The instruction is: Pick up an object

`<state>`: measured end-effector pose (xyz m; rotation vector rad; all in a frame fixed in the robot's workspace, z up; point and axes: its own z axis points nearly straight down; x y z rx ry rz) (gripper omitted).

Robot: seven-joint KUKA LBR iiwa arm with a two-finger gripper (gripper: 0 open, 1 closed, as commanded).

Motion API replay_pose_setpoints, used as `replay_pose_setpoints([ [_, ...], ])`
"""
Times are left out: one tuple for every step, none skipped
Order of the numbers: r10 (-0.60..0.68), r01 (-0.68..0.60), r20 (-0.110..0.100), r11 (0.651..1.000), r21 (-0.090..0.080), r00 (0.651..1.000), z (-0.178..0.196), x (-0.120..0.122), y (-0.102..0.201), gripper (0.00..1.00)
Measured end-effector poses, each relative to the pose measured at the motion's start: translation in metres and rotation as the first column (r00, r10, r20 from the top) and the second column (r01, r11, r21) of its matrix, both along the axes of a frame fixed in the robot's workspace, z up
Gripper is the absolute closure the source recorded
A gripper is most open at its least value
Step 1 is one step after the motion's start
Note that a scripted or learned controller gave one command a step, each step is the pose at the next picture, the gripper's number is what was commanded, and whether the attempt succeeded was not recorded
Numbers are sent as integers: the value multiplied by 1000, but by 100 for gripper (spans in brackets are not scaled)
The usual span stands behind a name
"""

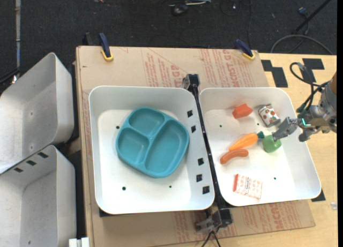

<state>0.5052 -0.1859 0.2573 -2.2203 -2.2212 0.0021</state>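
Note:
The right bin (313, 184) holds several small items. An orange carrot (244, 142) with a green end (271, 143) lies in the middle. Just below it lies an orange-red sausage (234, 156). An orange block (242, 111) and a small white-and-red piece (268, 114) lie toward the bin's far side. A white packet with red print (247, 185) rests near the front. My gripper (285, 128) reaches in from the right, just above and right of the carrot's green end. I see nothing held in it.
The left bin (107, 98) carries a teal divided plate (153, 141). A black divider (203, 149) runs between the two bins. Two more white tubs (32, 112) stand off the bench at the left. Yellow clamps (107, 53) grip the bench's far edge.

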Motion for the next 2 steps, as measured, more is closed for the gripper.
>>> replay_pose_setpoints([
  [0,0,1,1000,0,1000,1,0,0,0],
  [-1,1,-3,1000,2,1000,-52,2,11,0],
])
